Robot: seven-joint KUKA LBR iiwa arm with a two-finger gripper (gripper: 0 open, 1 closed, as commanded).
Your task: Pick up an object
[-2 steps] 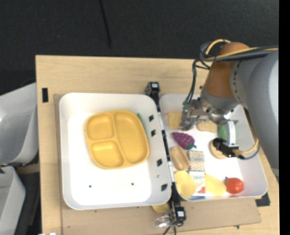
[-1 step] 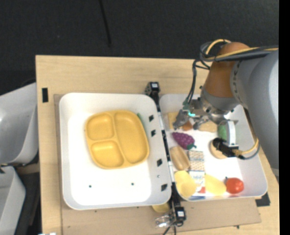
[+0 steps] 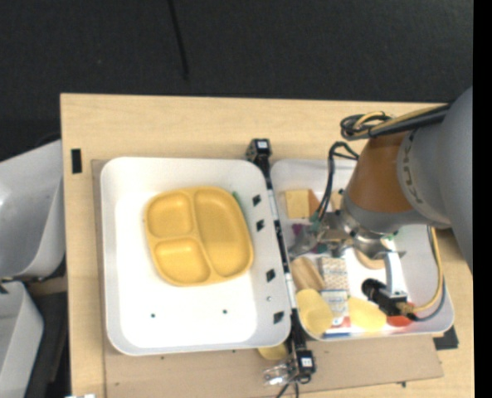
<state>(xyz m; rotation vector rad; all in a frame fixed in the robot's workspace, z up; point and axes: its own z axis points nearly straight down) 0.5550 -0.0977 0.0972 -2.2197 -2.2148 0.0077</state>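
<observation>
The right bin (image 3: 304,172) holds a jumble of small objects. A tan block (image 3: 299,203) lies at its far left, and a second tan piece (image 3: 307,268) sits nearer the front. A white patterned packet (image 3: 335,284) lies beside a yellow rounded object (image 3: 314,311) and a pale yellow one (image 3: 364,310). A bit of red (image 3: 400,322) shows at the front right. My gripper (image 3: 314,237) is low inside this bin, over the clutter between the two tan pieces. The wrist hides what lies directly beneath it.
The left bin (image 3: 121,305) carries a yellow divided plate (image 3: 199,235) with three compartments. A raised divider with black clips (image 3: 270,247) separates the bins. The grey and orange arm (image 3: 395,181) covers the right bin's far right part.
</observation>
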